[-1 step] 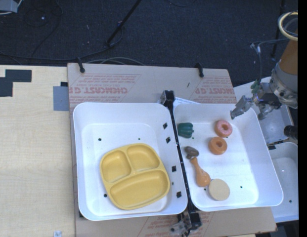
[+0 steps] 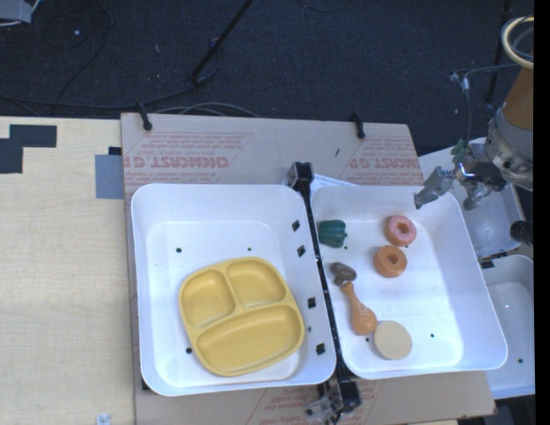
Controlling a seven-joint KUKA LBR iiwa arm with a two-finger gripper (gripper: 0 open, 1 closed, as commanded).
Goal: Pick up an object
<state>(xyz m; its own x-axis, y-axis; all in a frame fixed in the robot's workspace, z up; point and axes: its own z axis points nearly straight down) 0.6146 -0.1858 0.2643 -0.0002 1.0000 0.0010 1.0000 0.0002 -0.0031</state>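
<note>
Above the right bin's (image 2: 487,343) far right corner the gripper (image 2: 452,189) hangs with its fingers apart, holding nothing. Near it lie a pink donut (image 2: 400,230) and an orange donut (image 2: 391,261), well clear of the walls. I think it should descend straight over one, then close.

Arm (image 2: 521,104) at right, jaws spread
</note>
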